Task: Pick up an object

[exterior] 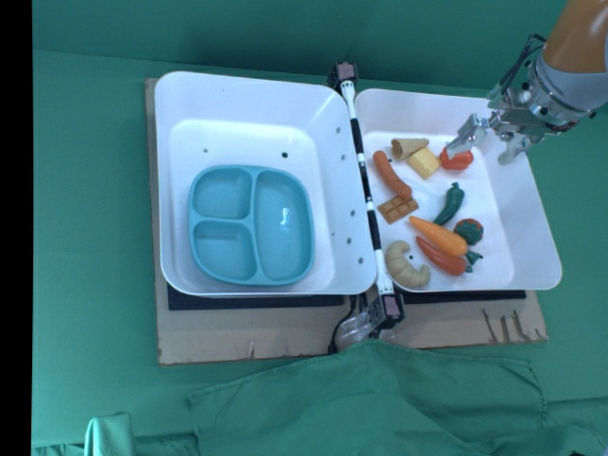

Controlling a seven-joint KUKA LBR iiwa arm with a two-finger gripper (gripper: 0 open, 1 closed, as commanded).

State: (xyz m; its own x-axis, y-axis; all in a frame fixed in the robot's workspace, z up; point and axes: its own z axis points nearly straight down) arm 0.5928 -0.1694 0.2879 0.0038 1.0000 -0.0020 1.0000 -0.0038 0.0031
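Observation:
The right bin (532,226) holds several toy foods: a waffle cone (408,146), a yellow cheese block (424,163), a sausage (390,174), a brown waffle piece (397,207), a green pepper (449,203), a carrot (439,236), a red chili (443,256), a strawberry-like piece (467,230) and a croissant (407,266). A red tomato-like piece (456,161) lies near the bin's far side. My gripper (487,143) hangs open over that far right part, its left finger (463,140) just above the red piece. Nothing is between the fingers.
The left bin (190,103) holds a teal divided plate (252,224). A hinge-like black and white divider (365,188) runs between the bins. Green cloth (380,397) lies bunched in front of the bench. The arm comes in from the upper right.

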